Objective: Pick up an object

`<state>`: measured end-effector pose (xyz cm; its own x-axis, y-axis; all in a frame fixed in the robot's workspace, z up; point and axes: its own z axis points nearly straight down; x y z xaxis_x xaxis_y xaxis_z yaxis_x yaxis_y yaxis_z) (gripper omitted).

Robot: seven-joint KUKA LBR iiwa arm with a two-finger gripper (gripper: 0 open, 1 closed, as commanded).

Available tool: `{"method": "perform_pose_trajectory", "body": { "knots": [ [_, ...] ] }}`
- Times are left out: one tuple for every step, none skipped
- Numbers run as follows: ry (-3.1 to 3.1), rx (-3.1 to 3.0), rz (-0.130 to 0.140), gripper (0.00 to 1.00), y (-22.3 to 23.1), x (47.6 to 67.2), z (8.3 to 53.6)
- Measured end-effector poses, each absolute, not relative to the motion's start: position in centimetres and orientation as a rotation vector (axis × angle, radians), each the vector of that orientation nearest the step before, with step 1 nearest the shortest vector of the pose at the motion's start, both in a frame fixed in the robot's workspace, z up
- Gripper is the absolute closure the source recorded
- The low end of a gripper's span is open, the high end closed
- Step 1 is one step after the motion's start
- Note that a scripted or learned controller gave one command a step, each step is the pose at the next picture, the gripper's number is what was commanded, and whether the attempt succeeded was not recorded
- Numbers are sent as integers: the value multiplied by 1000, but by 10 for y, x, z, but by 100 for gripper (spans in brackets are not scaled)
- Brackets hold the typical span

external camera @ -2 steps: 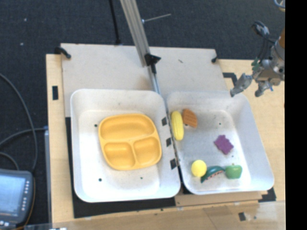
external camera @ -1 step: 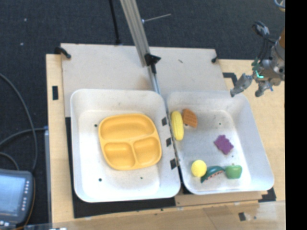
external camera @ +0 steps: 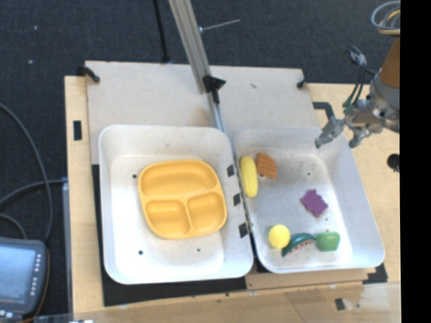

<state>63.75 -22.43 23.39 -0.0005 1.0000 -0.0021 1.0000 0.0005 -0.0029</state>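
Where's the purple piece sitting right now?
In the camera view the purple piece lies in the right bin, toward its right side. It sits apart from the other things, above the green apple and right of the yellow corn.

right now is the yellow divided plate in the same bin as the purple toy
No, the yellow divided plate lies in the left bin, while the purple toy lies in the right bin.
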Motion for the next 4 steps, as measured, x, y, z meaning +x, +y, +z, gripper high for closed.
{"method": "perform_pose_trajectory", "body": {
  "knots": [
    [-2224,-2219,5,0,-221,639,191],
    [-2226,-2217,5,0,-219,642,148],
    [-2235,-2219,1,100,-220,644,163],
    [-2232,-2224,-7,100,-222,647,229]
  ]
}}
